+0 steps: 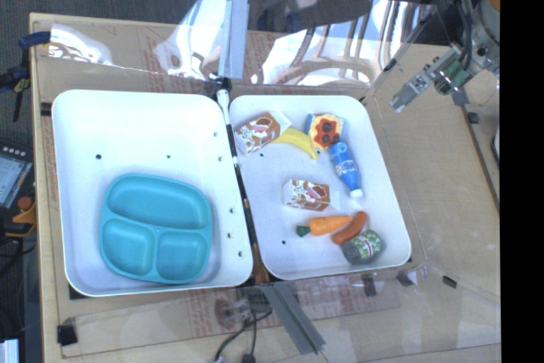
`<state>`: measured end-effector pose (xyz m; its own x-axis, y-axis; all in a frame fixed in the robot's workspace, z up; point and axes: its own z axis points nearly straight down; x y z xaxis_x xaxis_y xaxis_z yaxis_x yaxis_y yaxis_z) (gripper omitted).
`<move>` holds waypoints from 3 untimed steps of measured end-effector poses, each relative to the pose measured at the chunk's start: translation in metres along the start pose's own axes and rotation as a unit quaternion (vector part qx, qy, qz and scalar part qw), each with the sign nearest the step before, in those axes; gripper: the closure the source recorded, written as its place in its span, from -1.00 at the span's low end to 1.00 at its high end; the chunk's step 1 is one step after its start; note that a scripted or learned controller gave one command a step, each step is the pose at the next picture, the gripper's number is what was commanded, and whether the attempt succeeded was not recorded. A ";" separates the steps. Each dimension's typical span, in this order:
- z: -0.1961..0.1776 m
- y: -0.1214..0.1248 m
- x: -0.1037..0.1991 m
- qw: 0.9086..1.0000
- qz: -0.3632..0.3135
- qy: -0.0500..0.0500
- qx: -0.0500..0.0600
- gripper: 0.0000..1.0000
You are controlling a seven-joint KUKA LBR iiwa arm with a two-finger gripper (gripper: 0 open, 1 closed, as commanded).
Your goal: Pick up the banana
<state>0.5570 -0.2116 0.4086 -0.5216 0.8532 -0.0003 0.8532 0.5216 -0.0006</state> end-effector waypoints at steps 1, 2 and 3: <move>0.165 -0.065 0.048 0.977 -0.215 0.003 0.001 1.00; 0.153 0.025 0.161 0.980 -0.201 0.002 0.001 1.00; 0.153 0.024 0.161 0.980 -0.201 0.002 0.001 -1.00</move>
